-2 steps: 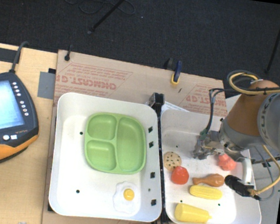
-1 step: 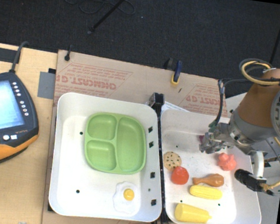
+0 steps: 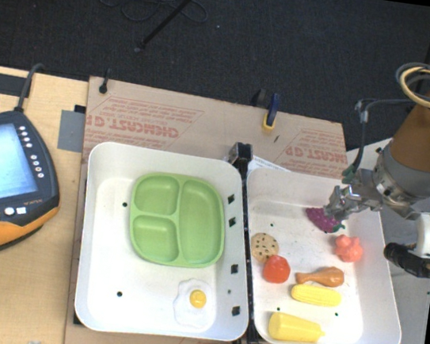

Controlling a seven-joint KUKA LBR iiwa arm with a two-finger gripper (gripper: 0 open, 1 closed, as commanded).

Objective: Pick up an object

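My gripper (image 3: 339, 212) hangs over the far side of the right bin (image 3: 383, 312), right above a purple grape bunch (image 3: 321, 219), its tips at or touching the bunch. In the same bin lie a pink piece (image 3: 349, 248), a chicken drumstick (image 3: 321, 277), a corn cob (image 3: 316, 296), a yellow wedge (image 3: 295, 327), a red tomato (image 3: 276, 269) and a cookie (image 3: 264, 246).
The left bin (image 3: 96, 270) holds a green divided plate (image 3: 177, 221) and a fried egg (image 3: 195, 300). A black divider (image 3: 239, 235) runs between the bins. A teach pendant (image 3: 2, 179) lies at the far left of the bench.
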